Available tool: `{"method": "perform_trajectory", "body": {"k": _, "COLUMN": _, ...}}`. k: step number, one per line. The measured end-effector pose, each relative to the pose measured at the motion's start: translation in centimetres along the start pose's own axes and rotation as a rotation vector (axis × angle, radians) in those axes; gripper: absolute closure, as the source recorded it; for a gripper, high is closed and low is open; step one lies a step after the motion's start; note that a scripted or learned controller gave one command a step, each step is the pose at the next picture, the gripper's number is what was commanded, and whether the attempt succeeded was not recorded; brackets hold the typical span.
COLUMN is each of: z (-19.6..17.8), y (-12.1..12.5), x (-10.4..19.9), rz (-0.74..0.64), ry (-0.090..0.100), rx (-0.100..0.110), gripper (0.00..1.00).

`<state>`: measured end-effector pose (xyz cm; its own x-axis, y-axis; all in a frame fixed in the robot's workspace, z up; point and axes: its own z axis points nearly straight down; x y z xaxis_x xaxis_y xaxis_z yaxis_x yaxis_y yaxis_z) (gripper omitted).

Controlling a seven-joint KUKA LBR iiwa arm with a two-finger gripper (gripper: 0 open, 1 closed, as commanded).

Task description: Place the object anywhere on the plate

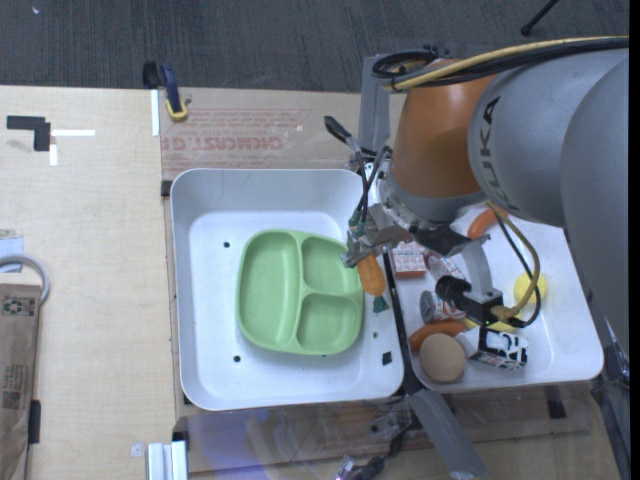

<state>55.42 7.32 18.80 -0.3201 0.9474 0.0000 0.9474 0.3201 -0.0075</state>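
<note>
A light green divided plate [298,291] lies in the left white bin [200,268]. My gripper [362,252] hangs over the plate's right edge, close to the wall between the two bins. Its fingers are shut on a small orange carrot-like object [372,276] with a green tip. The object points down and to the right, between the plate's rim and the dividing wall. The big grey arm with its orange band [440,138] covers the upper part of the right bin.
The right bin [570,368] holds a brown egg-shaped object [442,357], a yellow piece [527,290], a red and white box [407,260], an orange piece [480,221] and a black and white item [500,349]. A cardboard sheet [240,133] lies behind the bins.
</note>
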Motion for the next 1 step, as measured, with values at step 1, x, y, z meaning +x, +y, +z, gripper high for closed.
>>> {"method": "perform_trajectory", "body": {"k": 1, "z": -0.01, "y": 0.00, "x": -0.03, "rz": 0.000, "ry": 0.000, "rx": 0.000, "gripper": 0.00}}
